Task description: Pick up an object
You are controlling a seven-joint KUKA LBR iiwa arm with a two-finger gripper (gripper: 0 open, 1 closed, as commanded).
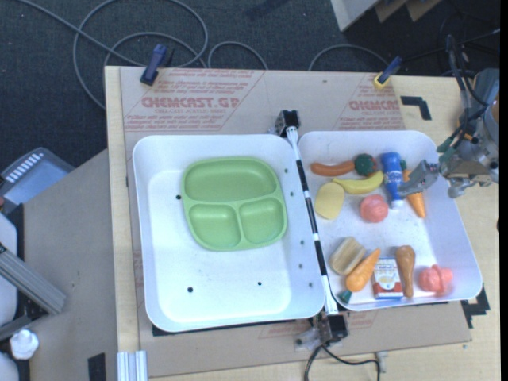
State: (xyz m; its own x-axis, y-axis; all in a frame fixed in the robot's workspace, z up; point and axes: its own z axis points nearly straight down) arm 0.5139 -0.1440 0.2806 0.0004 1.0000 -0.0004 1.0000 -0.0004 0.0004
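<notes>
Lying just beside the jaws (421, 178), grip state unclear: 1 small orange carrot (417, 205), tapered, in the right bin (468, 252)

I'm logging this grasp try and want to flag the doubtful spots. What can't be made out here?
- Pincer: small and blurred in the camera view at the right bin's rim; open or shut cannot be told.
- Arm: cut off by the right edge.
- Orange carrot by the pincer: contact unclear.
- Small carton: print too small to read.
- Pink item in the corner: shape too blurred to name.
</notes>
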